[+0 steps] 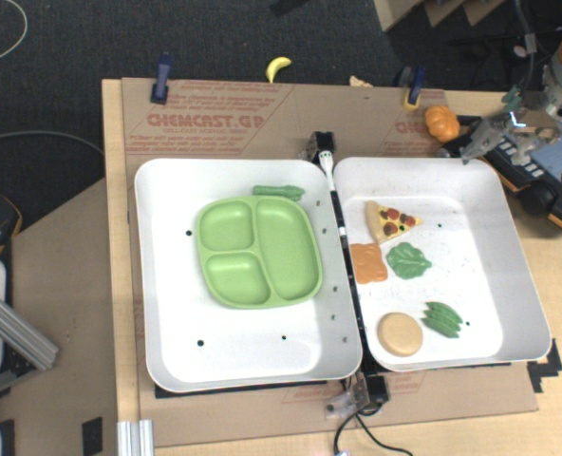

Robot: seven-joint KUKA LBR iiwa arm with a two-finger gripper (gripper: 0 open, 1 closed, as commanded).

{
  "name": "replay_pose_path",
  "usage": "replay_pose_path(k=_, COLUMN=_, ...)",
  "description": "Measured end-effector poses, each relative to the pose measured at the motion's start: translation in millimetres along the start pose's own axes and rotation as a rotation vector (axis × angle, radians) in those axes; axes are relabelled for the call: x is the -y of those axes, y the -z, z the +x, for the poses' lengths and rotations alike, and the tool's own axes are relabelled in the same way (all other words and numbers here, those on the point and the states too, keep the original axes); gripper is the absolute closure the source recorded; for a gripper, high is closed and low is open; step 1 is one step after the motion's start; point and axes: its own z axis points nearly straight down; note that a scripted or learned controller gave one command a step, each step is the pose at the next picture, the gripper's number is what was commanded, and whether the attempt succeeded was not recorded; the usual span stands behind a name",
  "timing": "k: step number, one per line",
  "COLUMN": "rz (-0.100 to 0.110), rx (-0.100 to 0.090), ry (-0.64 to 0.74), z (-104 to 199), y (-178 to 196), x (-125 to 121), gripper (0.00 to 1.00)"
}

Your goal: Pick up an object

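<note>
1. Near edge of the right bin (pixel 518 255): a round tan biscuit-like piece (pixel 400 333) lies close to the near rim, with a green bean-pod cluster (pixel 443 318) just beside it toward the right wall. Either is a candidate target.
2. Middle of the right bin: an orange square piece (pixel 368 262) lies against the wall shared with the left bin (pixel 162 255). A green leaf piece (pixel 409 260) lies just beside it, apart from the pods.
3. Far half of the right bin: a pizza slice (pixel 389 220) lies near the shared wall. Its long axis runs roughly across the bin, crust end toward the shared wall and tip pointing toward the right wall.
4. Left bin: a green divided plate (pixel 259 251) occupies the centre. A small green pod (pixel 278 193) touches its far rim.
5. Beyond the far right corner of the right bin: the hand (pixel 490 139) hangs above the surface (pixel 215 117), outside the bin, beside a small orange fruit (pixel 441 123). Nothing is visible between its fingers; whether they stand wide or narrow cannot be determined.
6. Governing relation: every object in the right bin lies nearer the camera and to the left of the hand. The pizza slice is judged closest to it. The hand must cross the far rim before descending.
</note>
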Motion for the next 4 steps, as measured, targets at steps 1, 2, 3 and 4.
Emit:
replay_pose_path(k=1, rz=0.004, rx=-0.003, ry=0.002, z=44.2, y=43.9, x=62.3, gripper=0.00)
replay_pose_path(k=2, rz=0.002, rx=-0.003, ry=0.004, z=98.7, y=96.0, x=123.8, gripper=0.00)
replay_pose_path(k=3, rz=-0.016, rx=-0.002, ry=0.009, z=166.2, y=222.1, x=179.4, gripper=0.00)
replay_pose_path(k=4, rz=-0.006, rx=0.002, ry=0.001, z=162.1, y=225.1, x=177.3, gripper=1.00)
